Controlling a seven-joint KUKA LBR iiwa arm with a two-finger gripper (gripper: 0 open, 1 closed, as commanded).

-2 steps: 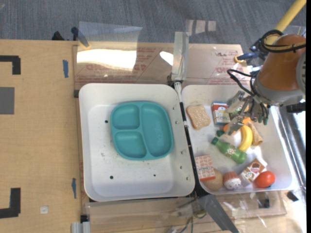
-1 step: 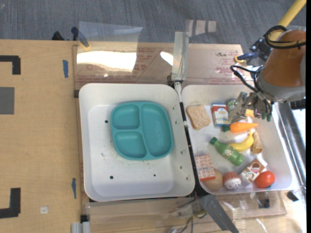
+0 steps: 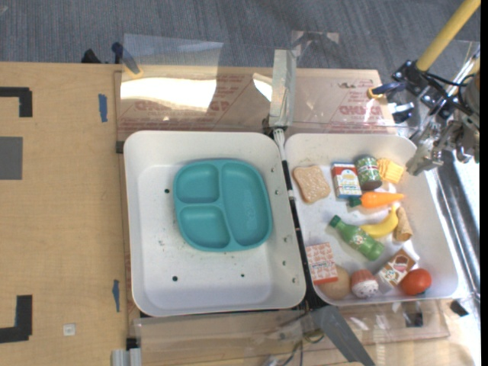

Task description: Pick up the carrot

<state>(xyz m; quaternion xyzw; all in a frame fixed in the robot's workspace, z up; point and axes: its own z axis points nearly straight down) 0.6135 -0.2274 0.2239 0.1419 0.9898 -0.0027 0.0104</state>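
Arm (image 3: 456, 17) seen at upper right: a slim yellow-orange tubular section, followed by a dark wrist assembly with black brackets and fittings. One small orange detail and bluish-white spots are seen on the black hardware. Gripper (image 3: 424, 158) is built of pale grey metallic parts; finer detail is too blurred to be made out.

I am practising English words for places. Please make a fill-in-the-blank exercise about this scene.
1. The teal plate lies in the ___ bin.
2. The carrot lies just above the yellow ___.
3. The gripper is at the right bin's upper ___ corner.

Missing words: left; banana; right
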